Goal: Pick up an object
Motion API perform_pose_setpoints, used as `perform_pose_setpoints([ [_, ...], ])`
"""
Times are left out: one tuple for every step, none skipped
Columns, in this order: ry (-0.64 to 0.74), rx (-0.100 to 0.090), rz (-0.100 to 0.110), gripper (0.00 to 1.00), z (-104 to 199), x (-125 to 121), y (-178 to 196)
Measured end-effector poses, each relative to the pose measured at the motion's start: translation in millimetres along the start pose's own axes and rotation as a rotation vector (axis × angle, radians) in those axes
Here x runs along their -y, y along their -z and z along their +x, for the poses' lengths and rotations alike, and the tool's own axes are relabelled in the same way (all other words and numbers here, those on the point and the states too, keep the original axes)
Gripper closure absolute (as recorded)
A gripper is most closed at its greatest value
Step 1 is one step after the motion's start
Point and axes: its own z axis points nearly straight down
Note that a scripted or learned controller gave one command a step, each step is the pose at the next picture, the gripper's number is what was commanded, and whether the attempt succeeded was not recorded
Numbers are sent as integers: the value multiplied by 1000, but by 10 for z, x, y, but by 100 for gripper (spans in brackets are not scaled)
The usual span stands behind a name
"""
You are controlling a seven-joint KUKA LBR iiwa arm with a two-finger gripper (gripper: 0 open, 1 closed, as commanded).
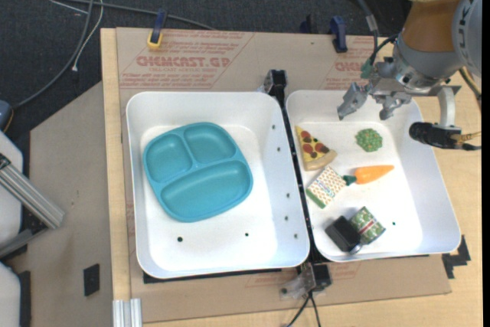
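While the pincer (370,102) hangs over the far end of the right bin (440,188), nothing has been taken up, and several slips can be foreseen. The nearest thing, a green broccoli piece (369,139), is small and rounded; it could be squeezed out sideways if the fingers were closed off its middle. A pizza slice (315,148) lies flat against the bin floor near the dividing wall, so it might be scraped rather than caught. The carrot (370,174), the patterned card (325,186) and the black-and-green block (354,229) lie close together, and one could be knocked aside if another were approached carelessly.

The pincer is seen spread apart, its two fingers splayed wide, with nothing between them and nothing touched; it is judged to be above the bin, not resting in it. The broccoli piece lies just below it in the view. In the left bin (145,188) a blue divided plate (198,170) is set, well apart from the arm.
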Motion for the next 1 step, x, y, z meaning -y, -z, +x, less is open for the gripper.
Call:
perform_pose_setpoints([
  [2, 2, -15, 0, 2, -30, 88],
])
